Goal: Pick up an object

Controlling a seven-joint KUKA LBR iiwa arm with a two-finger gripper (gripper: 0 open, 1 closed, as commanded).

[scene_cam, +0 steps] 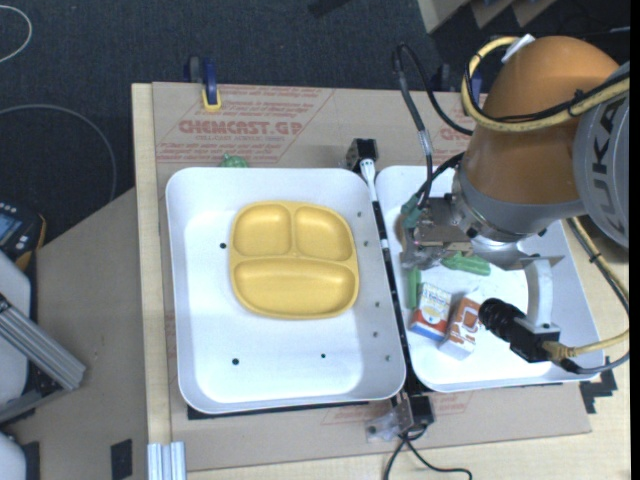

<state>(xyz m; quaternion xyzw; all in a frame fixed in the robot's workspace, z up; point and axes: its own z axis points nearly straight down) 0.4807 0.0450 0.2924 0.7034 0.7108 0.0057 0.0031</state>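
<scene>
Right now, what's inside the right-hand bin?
The right bin shows a white carton beside a red carton, with a green object behind them. The arm covers the bin's back half, hiding anything there.

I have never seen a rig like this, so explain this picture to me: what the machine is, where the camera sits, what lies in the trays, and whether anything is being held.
This is one photo, from a camera fixed above the bench, looking down at a slant. The big grey-and-orange shape on the right is a robot arm; its gripper hangs low over the right bin. That bin holds an orange-and-white carton, a red-and-white carton and a green item partly under the gripper. The left bin holds a yellow divided plate. Whether the gripper holds anything, I cannot tell.
</scene>
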